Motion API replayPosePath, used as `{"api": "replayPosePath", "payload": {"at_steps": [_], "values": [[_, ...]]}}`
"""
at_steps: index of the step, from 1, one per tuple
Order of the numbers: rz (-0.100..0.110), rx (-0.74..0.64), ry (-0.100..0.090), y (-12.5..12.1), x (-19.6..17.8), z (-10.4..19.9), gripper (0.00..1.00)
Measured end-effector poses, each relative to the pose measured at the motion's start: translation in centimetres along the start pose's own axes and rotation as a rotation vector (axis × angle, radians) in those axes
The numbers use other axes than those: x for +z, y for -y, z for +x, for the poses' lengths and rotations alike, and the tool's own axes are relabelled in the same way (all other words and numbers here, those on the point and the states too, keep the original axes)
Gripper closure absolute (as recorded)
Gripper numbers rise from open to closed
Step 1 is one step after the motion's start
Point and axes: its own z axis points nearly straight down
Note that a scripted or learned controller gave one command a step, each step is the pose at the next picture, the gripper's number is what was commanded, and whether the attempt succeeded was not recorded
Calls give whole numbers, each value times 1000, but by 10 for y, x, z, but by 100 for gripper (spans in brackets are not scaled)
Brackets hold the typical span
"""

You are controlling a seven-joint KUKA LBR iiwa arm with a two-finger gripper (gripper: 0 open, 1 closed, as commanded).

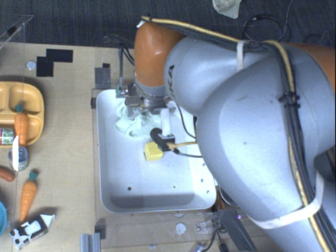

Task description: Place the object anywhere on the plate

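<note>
- Grey arm [252, 119] looms closest, reaching into the white bin [157, 193].
- Hand [144, 106] is poised above a pale plate [128, 124]—its opening cannot be judged.
- Yellow block [153, 151] lies just beside—it should be gripped squarely, then set centrally.

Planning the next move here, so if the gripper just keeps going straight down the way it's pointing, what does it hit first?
Most likely the pale, clear crumpled thing lying on the white bin floor, right under the gripper. The yellow block sits off to the side. Depth is hard to judge from above.
</note>
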Motion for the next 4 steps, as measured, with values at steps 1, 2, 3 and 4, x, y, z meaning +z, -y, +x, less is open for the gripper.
{"api": "replayPosePath", "payload": {"at_steps": [1, 2, 3, 4], "values": [[-4, -259, -1, 50, -51, -62, 100], [-3, -489, 0, 33, -23, 8, 100], [-6, -948, 1, 75, -58, -44, 100], [-6, -1011, 0, 59, -60, 25, 100]]}}
